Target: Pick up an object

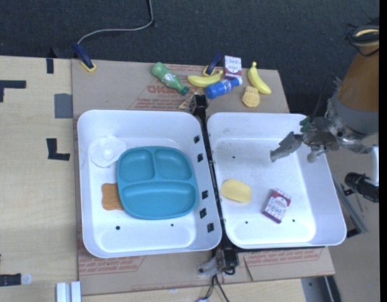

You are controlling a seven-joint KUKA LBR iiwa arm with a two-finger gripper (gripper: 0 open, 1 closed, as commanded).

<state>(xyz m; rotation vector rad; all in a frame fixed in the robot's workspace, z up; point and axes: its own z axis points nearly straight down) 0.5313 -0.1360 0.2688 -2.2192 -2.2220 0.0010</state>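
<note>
Approach stage, as judged from the layout: nothing is lifted yet. The grey two-finger gripper (298, 148) hangs over the upper right part of the right-hand shallow white bin (319, 231), reaching in from the right. Its fingers stand spread apart, one dark finger (283, 150) angled down-left toward the bin floor, and nothing sits between them.

Candidates in that bin: a smooth yellow oval lump, possibly a toy lemon or potato (236, 190), lies near the bin's left wall; a small red and white carton (276, 205) lies tilted toward the lower middle. Both are well apart from the gripper and just apart from each other.

The left-hand white bin (92, 231) holds a blue plastic divided plate (158, 182), a clear round lid or cup (105, 151) at its upper left, and an orange-brown flat piece (110, 197) tucked partly under the plate's left edge.

Beyond the bins, on the cardboard: a green bottle (168, 78), two yellow toy bananas (258, 80), a blue bottle (219, 89).

Next move likely calls for shifting down-left over the carton or the yellow lump, aligning the open fingers across its narrow side, then descending. The carton lies closer.
</note>
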